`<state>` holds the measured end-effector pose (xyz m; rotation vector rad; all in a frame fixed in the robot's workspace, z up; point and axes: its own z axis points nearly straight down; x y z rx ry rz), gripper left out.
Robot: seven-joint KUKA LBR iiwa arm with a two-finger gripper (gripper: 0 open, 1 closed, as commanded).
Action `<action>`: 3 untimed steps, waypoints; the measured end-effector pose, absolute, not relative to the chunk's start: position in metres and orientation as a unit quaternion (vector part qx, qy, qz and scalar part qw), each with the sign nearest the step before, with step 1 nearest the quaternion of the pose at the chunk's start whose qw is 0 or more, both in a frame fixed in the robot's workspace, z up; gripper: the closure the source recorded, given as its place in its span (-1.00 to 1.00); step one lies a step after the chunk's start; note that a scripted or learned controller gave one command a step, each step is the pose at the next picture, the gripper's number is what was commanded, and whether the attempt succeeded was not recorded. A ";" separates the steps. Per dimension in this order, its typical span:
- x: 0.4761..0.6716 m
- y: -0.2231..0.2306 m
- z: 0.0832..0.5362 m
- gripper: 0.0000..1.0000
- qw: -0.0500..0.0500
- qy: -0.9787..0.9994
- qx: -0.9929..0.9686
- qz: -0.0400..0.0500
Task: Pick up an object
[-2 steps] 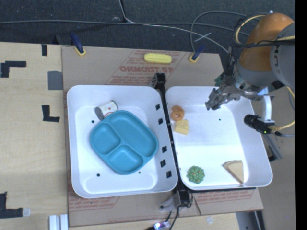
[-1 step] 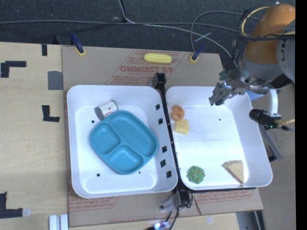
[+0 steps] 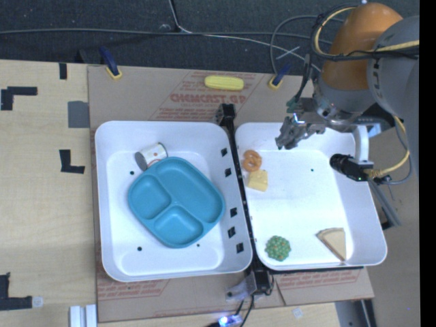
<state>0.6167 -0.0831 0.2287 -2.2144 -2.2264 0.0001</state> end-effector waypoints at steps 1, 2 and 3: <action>0.614 -0.020 0.232 1.00 0.001 -0.710 -0.704 0.000; 0.611 0.033 0.220 1.00 0.001 -0.709 -0.705 0.001; 0.612 0.086 0.229 1.00 0.001 -0.710 -0.705 0.000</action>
